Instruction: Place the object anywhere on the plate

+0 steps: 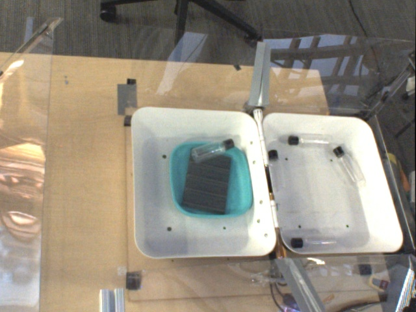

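A teal plate (242, 177) sits in the left bin (149, 200), nearer that bin's far wall than its near one. A dark ribbed block (208, 184) lies flat on the plate, well inside the rim. A clear tube (211, 149) with a black cap rests across the plate's far edge, just beside the block. The right bin (325, 203) holds more clear capped tubes (349, 164), scattered well apart. Both bins stand on a wooden surface (78, 174).

Teal plate (242, 194): centre hidden under dark ribbed block (207, 183). Clear tubes in right bin (383, 194) nearly transparent, outlines faint; contents can't be told. Office chair base (182, 2) cut off by top edge; clutter at bottom-right corner too small to ID.
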